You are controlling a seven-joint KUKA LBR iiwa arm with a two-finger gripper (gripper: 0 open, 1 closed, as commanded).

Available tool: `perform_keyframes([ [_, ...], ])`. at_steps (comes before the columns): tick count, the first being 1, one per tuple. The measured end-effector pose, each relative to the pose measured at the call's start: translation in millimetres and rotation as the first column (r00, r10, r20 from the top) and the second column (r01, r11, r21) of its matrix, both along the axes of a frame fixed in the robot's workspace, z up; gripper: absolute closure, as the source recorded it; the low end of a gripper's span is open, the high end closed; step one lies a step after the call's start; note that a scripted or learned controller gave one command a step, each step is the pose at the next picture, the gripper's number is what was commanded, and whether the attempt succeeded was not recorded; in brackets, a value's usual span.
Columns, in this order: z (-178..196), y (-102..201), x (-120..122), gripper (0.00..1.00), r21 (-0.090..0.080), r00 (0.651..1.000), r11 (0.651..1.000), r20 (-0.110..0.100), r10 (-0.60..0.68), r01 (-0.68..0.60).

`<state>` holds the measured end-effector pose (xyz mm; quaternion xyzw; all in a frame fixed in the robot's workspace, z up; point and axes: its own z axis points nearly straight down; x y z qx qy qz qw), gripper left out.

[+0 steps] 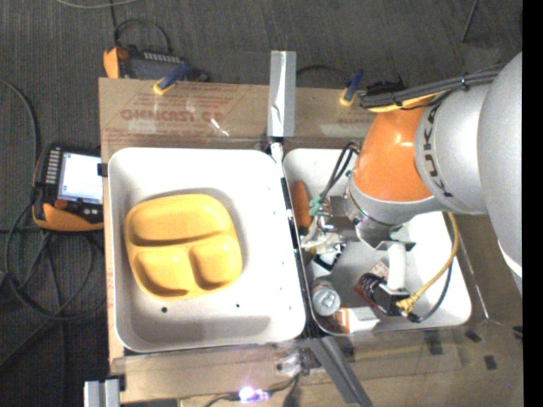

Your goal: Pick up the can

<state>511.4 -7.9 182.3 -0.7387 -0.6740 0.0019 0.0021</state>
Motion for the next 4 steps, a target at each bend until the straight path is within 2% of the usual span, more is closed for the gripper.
perform_keyframes([
  [1, 43, 84, -28, 1.00, -0.003, 0.937, 0.937, 0.002, -0.350, 0.350],
  [2, -9, 145, -29, 1.00, -0.007, 0.884, 0.884, 0.001, -0.468, 0.468],
  [3, 100, 136, 23, 1.00, -0.007, 0.557, 0.557, 0.008, -0.830, 0.830],
  [4, 132, 70, 9, 1.00, -0.006, 0.466, 0.466, 0.008, -0.885, 0.885],
])
